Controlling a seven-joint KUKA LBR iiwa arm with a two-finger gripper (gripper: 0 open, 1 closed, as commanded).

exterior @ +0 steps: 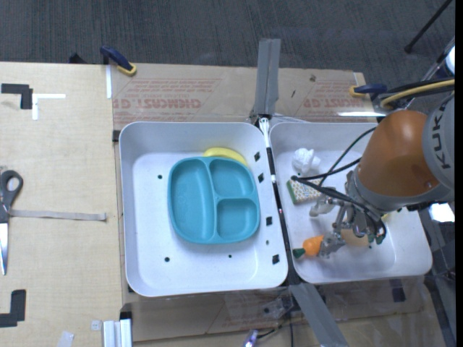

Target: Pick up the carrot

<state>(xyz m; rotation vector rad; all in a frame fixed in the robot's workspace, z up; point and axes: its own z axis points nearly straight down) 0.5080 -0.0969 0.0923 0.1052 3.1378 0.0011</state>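
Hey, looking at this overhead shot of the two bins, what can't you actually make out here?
- Gripper fingers: too small and tangled with cables to tell open or shut, or whether they touch the carrot.
- Yellow object: mostly hidden behind the blue divided plate.
- Right bin: its middle and far right are covered by the arm.
- Scissors: cut off by the left edge.
- White lump: too small to identify.

Red mirrored print on cardboard sheet (217,96), poss. "CHEMGRO", too blurry, "KU" on arm (443,132)
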